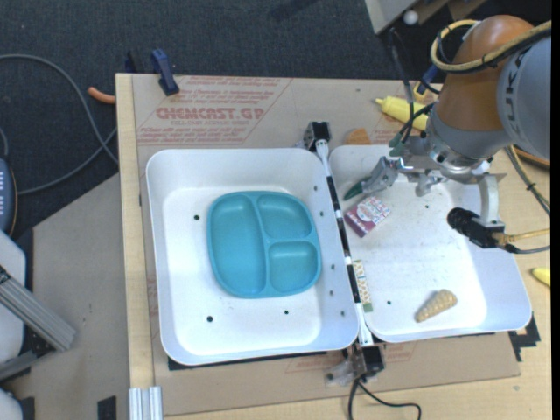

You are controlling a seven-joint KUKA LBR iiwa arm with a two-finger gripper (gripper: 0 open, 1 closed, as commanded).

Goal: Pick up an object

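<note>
**Arm over the right bin, plate in the left**

Two white bins sit side by side on the surface. The left bin [166, 234] holds a blue divided plate [262, 241] near its middle. In the right bin [490, 309], a small pink-and-white packet [367, 214] lies by the left wall, and a tan cone-shaped piece [435, 304] rests near the front edge. The grey arm [477, 68] reaches in over the bin's back edge, its gripper [385, 175] low, just above and beside the packet.

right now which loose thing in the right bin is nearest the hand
The small pink-and-white packet, lying by the bin's left wall just below the hand. The tan cone-shaped piece lies much farther off, near the front edge.
</note>
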